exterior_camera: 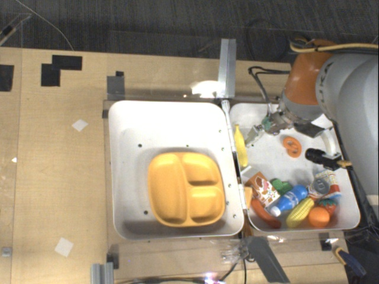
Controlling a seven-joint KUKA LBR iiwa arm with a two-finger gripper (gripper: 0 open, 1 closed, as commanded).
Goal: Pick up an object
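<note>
A single fixed camera is looking down from above at a slant, standing far enough back to be taking in both bins whole. The pale wooden surface (53, 176) is filling the left and middle of the frame, while a strip of dark grey carpeted floor (148, 10) is running along the top, so the lens is tilting away towards the far side. The shallow white left bin (124, 135) is sitting near centre and the shallow white right bin (349, 215) at the lower right. The grey arm with its orange band (340, 81) is entering from the upper right.
</note>
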